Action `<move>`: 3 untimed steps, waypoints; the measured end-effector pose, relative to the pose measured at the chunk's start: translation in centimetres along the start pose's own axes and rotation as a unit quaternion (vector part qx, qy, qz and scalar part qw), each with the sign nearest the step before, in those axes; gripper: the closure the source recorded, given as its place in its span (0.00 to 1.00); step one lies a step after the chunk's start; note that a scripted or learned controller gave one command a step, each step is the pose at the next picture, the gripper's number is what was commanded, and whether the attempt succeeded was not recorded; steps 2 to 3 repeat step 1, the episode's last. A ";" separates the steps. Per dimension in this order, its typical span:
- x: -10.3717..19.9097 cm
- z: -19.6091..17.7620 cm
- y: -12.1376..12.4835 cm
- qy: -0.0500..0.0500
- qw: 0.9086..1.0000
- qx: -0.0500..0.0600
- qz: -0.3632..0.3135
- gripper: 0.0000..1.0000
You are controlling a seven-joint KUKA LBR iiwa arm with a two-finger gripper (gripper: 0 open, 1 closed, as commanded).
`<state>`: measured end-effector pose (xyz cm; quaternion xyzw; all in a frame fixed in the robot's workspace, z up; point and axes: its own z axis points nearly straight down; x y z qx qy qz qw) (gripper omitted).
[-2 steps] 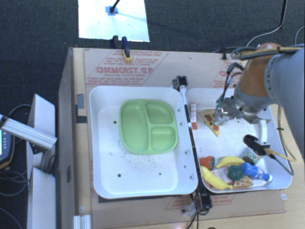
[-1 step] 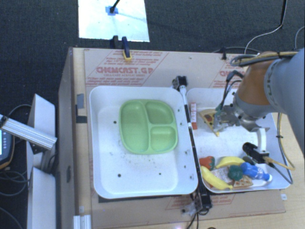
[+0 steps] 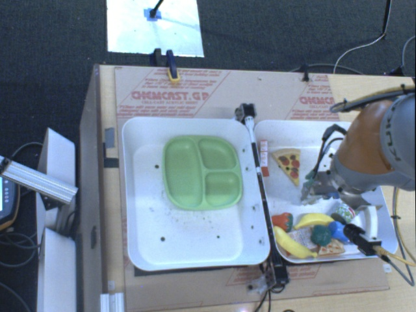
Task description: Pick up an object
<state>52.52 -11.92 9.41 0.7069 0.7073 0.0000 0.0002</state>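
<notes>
On the left of the tabletop [image 3: 195, 90] sat the left bin [image 3: 146, 239], and in it lay a green divided plate [image 3: 201, 172], flat and toward the bin's upper middle, with three compartments showing. A narrow divider rail [image 3: 257, 168] ran between the two bins. Just past it, the right bin [image 3: 279, 135] held the loose items. A pizza slice toy [image 3: 288, 163] lay by itself in the upper part of that bin, apart from the rest. Along the bin's lower edge the other things crowded together: a small red piece [image 3: 282, 220] near the rail, a long yellow banana [image 3: 292, 244] below it, a second, shorter banana [image 3: 314, 220] just above, a blue-green round object [image 3: 323, 234] touching them, and a flat triangular piece [image 3: 331, 247] at the rim. The hand [image 3: 314, 190] hung low over the right bin, between the pizza slice and the shorter banana, close above the banana. Nothing could be seen between its fingers, and whether they stood wide or narrow could not be told. The grey arm with its orange band [image 3: 364, 145] came in from the right.
</notes>
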 end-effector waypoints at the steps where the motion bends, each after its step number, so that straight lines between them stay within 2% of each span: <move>1: -1.8 -3.5 4.9 0.000 1.000 -0.002 -0.001 1.00; 3: -1.8 -3.5 4.9 0.000 1.000 -0.002 -0.001 1.00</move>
